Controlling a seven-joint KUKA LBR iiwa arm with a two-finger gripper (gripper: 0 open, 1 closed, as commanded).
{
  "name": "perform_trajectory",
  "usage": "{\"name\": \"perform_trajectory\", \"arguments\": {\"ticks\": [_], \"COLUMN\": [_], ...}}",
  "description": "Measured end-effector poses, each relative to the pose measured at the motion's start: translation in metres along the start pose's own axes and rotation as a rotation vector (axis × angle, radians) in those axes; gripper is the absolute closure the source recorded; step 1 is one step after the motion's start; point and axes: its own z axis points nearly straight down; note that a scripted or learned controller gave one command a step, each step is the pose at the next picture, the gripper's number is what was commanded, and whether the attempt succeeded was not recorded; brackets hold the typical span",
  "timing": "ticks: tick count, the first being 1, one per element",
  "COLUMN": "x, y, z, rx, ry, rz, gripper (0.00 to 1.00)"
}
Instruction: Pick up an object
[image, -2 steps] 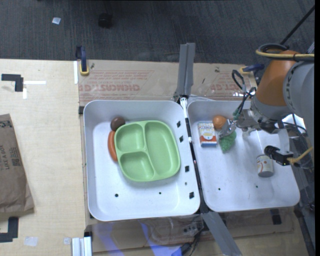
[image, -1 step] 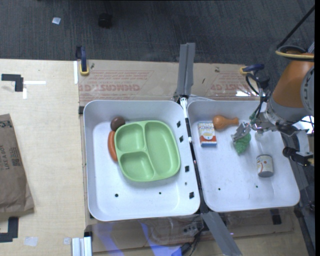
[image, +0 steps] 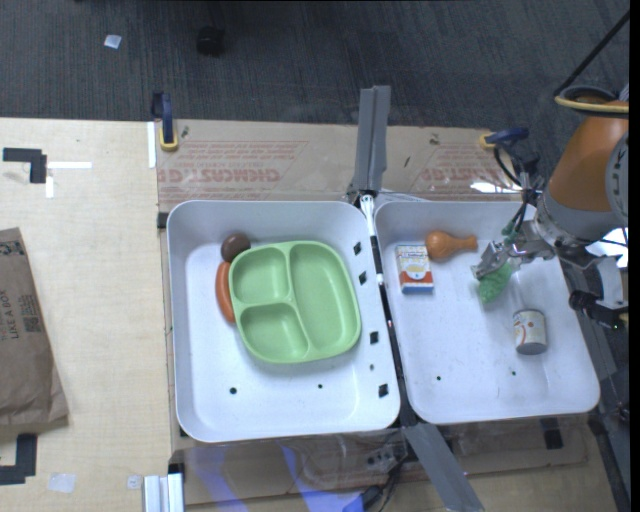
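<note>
Right white bin, gripper over blurred green object, grasp impossible to tell, arm cut off.

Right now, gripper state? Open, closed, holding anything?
Gripper: over the right bin, right at a green object; open, closed or holding cannot be told from this view.

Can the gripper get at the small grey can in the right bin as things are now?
Probably yes. The small grey can lies alone on the right white bin's floor, apart from the green object under the gripper.
</note>
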Motion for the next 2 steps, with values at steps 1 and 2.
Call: {"name": "perform_trajectory", "arguments": {"ticks": [1,2], "x": [-0.006,0.011], "y": [0.001,-0.001], "z": [-0.08,-0.015], "rx": [0.001,0.006], "ry": [0.002,0.004], "rz": [-0.091,0.282], "gripper": [1.0,1.0]}}
